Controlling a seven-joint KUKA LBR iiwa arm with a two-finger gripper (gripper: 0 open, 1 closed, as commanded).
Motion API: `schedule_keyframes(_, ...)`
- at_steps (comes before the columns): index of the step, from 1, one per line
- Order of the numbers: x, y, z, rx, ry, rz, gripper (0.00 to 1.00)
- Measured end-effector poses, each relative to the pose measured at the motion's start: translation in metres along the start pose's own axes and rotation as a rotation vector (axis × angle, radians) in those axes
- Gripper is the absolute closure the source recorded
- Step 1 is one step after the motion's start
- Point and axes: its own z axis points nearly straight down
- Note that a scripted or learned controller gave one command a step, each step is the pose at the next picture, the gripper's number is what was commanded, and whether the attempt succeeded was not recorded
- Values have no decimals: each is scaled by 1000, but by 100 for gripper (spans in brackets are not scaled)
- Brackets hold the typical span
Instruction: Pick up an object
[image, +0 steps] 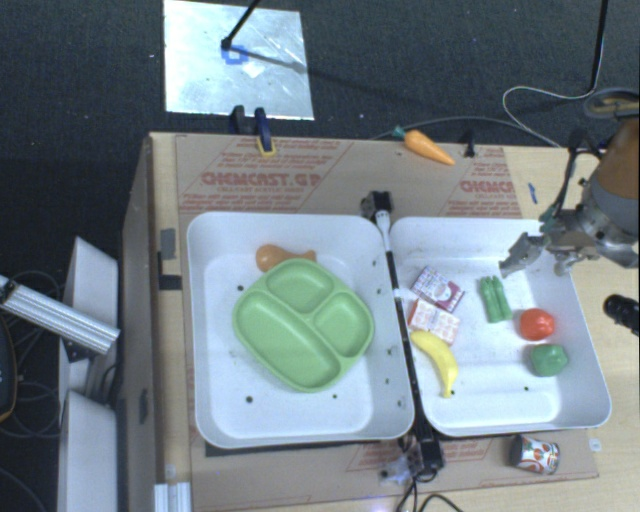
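**Gripper above the right bin, holding nothing**

You can see several objects for picking in the right bin. The banana lies near the bin's left wall, with its lower tip toward the front. Just above it are two small red and white packets, one touching the other. The green block lies more to the right, near the middle of the bin. The tomato is beside it on the right, and the green pepper sits just in front of the tomato, close but apart.

The gripper hangs over the back right part of this bin, near the rim. Its two fingers are spread apart and nothing is between them. The green block and the tomato are the nearest things to it, but it touches neither. The arm comes in from the right edge.

In the left bin you see a green plate with three compartments, lying in the middle. An orange object is behind the plate, partly hidden by its rim.

Outside the bins, a carrot lies on the cardboard at the back. A small can lies at the front, just beside the right bin's front corner. A shiny sheet lies on the floor behind the bench.
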Motion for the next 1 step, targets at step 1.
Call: schedule_keyframes(1, -25, 33, 148, -1, -1, 2, 0)
